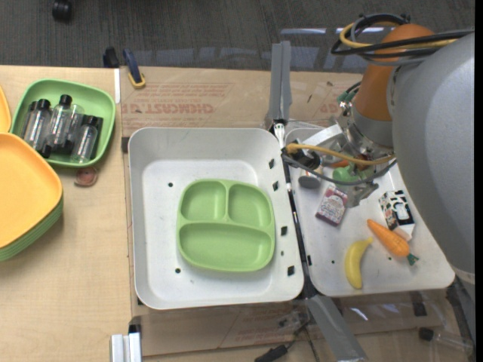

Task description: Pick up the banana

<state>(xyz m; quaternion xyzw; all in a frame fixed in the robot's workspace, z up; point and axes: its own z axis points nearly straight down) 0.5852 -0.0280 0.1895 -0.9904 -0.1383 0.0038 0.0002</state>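
Camera view, left to right: orange plates [26, 198] overhang the surface's left edge, and a green tray [64, 123] of dark-capped bottles [60, 127] sits near its far left corner. Their labels are too small to read. Cardboard [196, 100] under the bins carries red print, upside down and too blurred to read with confidence.

The left bin [137, 202] holds a green divided plate [226, 226] at its middle. In the right bin [328, 259] a small purple packet [332, 206] lies near the left wall, its print unreadable.

The banana [355, 262] lies close to the bin's near edge, apart from the packet and just left of the carrot [390, 240]. A black-and-white card [396, 208] lies beyond the carrot, its marks illegible.

The pincer [355, 168] hangs over the bin's far half, well apart from the banana; whether it is wide or narrow cannot be told.

The banana looks small, light and smooth, probably a stiff toy, so it may slip. Its curve argues for a hold across the thick middle, square to its length.
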